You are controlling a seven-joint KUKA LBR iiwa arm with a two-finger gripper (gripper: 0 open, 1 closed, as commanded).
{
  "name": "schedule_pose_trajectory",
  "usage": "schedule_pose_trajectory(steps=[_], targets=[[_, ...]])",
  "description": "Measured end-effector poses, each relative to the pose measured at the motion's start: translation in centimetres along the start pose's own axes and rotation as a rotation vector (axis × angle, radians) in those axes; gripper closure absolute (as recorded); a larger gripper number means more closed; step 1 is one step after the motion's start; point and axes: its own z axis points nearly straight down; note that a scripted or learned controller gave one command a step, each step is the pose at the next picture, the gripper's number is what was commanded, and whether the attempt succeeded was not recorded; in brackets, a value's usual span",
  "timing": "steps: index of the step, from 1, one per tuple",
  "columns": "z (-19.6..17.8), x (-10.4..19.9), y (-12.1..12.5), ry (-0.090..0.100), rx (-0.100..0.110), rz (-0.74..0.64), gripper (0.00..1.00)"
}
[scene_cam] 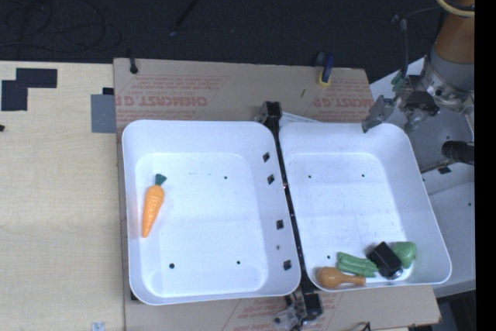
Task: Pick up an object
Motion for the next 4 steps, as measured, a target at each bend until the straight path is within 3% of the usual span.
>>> schedule_pose_trajectory(steps=[1,2,3,4], targets=[[-1.0,0.0,0.0,0.000,0.000,-0.002,1.00],[-12.6,9.2,0.3,0.000,-0.012,-0.009,1.00],[-12.6,16.1,0.1,0.002,0.000,-0.006,1.00],[-8.2,10.6,-4.6,-0.001,0.008,0.006,1.00]])
